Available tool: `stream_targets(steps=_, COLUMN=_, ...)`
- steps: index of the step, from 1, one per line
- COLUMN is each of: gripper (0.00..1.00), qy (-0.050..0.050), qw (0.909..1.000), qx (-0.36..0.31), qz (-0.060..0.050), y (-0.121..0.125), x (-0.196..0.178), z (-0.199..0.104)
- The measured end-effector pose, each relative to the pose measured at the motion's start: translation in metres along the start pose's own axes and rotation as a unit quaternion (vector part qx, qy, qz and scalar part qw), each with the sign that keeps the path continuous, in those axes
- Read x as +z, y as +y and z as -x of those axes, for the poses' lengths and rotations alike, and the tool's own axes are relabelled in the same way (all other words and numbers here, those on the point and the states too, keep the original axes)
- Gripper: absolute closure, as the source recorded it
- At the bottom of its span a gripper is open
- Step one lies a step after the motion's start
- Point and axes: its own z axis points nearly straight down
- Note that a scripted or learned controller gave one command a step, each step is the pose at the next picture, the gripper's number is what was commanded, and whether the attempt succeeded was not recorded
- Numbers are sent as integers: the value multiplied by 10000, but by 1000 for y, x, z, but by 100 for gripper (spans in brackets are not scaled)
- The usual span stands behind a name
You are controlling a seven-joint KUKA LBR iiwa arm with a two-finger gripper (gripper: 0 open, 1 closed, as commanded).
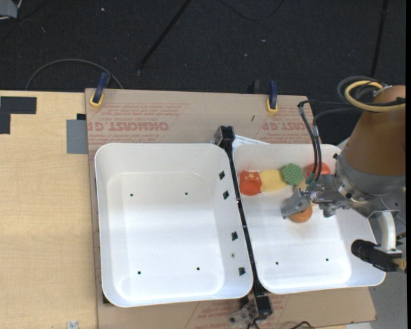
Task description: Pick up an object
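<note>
Red lettering runs across the brown cardboard sheet (166,118) under the two bins, printed upside down and mirrored from where I stand; the big word looks like "COMCAST" or similar, but I can't make it out with certainty. More red print peeks out at the sheet's bottom edge, too cut off to read. Nothing else here carries any legible text, label or number
</note>
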Motion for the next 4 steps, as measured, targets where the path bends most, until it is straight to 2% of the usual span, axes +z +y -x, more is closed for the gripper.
stream_targets(steps=1, gripper=0, qy=7, qw=10000, qx=8, qz=-39, y=-7, x=130, z=25)
stream_targets(steps=2, gripper=0, qy=-8, qw=10000, qx=1, qz=37, y=37, x=-119, z=46)
stream_targets(steps=3, gripper=0, qy=12, qw=10000, qx=2, qz=-49, y=41, x=101, z=57)
stream_targets(steps=4, gripper=0, qy=3, qw=10000, qx=4, qz=-6, y=44, x=96, z=58)
